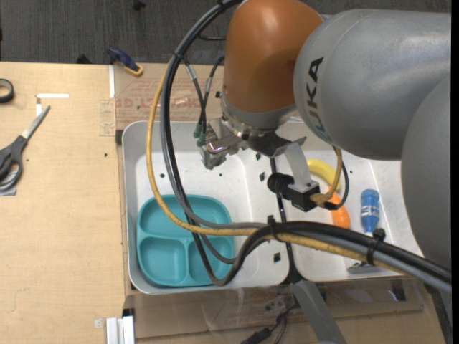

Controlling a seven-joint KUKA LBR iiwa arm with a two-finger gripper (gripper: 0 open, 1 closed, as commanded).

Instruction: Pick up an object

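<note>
The arm (344, 70), grey with its orange band, reached in from the right and hung over the left bin (136, 156); its gripper (213, 151) sat low above the white floor near the bin's far side, and whether it was open or closed could not be told, since the wrist and cables hid it; nothing could be seen in its grasp. Below and to the left of the gripper lay a teal divided tray (172, 239), resting on the near floor of the same bin, apart from the gripper; cables (215, 228) draped across it. To the gripper's right, in the other bin (391, 185), a yellow banana (320, 170) lay partly behind the cabling; an orange object (340, 216) lay just past it, and a blue bottle (368, 210) further right still. Well to the gripper's left, on the wooden bench (64, 213), lay a pair of scissors (20, 149).
</note>
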